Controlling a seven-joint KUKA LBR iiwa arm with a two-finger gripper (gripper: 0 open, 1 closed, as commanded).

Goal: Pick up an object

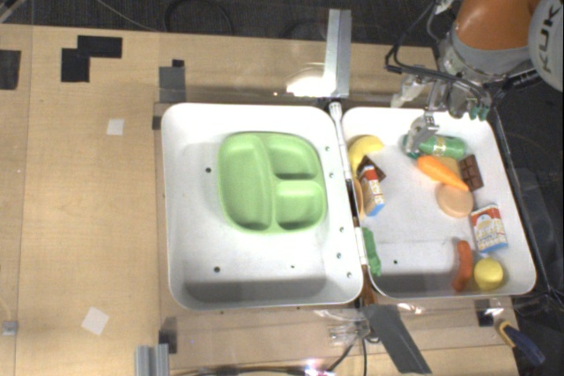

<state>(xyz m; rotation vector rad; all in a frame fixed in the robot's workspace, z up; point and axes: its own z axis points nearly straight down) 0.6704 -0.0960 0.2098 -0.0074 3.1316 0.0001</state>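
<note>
Two white bins on tabletop. Hand low over green bottle at right bin far edge; grip state unreadable, cannot tell. Carrot touches bottle. Green tray in left bin. Arm cut off at frame edge.

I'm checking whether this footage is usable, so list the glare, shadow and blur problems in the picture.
Camera view: a blown-out glare patch sits on the bench behind the bins; soft shadow fills the near wall of the left bin; the green tray and the carrot look sharp enough; the arm is slightly soft at the frame's edge.
</note>
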